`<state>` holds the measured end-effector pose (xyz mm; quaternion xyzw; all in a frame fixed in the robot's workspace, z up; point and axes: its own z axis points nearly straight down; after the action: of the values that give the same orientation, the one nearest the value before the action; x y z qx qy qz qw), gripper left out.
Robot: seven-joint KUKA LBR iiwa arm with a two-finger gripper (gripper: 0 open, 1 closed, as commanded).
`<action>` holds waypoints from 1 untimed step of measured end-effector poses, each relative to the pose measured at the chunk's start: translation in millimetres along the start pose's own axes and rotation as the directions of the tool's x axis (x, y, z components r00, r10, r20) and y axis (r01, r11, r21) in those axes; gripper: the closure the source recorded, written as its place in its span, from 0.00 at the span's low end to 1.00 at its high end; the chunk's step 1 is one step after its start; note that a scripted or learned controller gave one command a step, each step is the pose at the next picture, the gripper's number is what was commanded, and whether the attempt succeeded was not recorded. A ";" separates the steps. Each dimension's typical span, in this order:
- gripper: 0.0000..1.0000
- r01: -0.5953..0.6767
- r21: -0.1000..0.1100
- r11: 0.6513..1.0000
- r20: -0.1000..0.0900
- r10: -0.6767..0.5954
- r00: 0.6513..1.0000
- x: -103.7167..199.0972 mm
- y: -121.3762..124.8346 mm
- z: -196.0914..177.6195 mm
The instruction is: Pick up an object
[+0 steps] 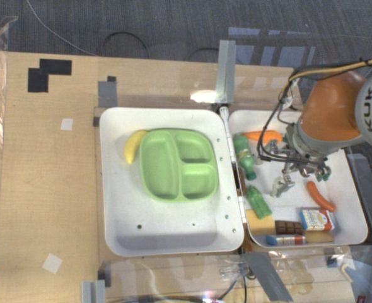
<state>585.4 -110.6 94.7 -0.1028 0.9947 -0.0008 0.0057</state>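
The grey arm with its orange band reached in from the right, over the right-hand shallow white bin. Its 2-finger gripper hung above the bare middle of that bin, its fingers slightly apart and nothing between them.

Along the bin's left wall lay a green plastic bottle-shaped piece, and just below it a second green ridged piece. An orange carrot-shaped toy lay near the far edge, partly hidden behind the wrist. To the gripper's right, close to its fingers but apart from them, rested a red-orange sausage-shaped toy. Near the front edge sat a small carton with a blue and red label, a dark brown chocolate-bar block, a tan wedge-shaped block and a small flat piece with blue and red ends.

The left-hand white bin held a light green plastic divided plate with 3 compartments, turned at a slant, and a yellow banana toy touching the plate's left rim.
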 end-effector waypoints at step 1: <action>0.00 0.129 -0.003 0.992 -0.007 -0.129 0.992 -74.8 -4.3 7.2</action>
<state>659.5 -99.6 88.3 -0.1670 0.9860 -0.0004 0.0018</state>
